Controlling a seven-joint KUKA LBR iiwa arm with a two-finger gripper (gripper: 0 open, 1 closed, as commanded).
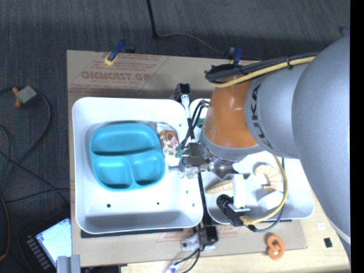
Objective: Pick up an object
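A blue divided plate (126, 154) lies in the left white bin (91, 209). A small brown and white object (168, 139) rests against the plate's right edge. My gripper (190, 155) hangs over the seam between the two bins, just right of that brown object, under the orange band of the arm. In the right white bin (298, 206) lie a tan wedge-shaped piece (219, 185) and a pale curved object (266, 172), both partly hidden by the arm and its cables.
The bins sit on a cardboard-covered bench (114, 75). An orange ring (275, 245) lies on the bench in front of the right bin. A blue clamp (115, 51) grips the bench's far edge. Cables loop over the right bin.
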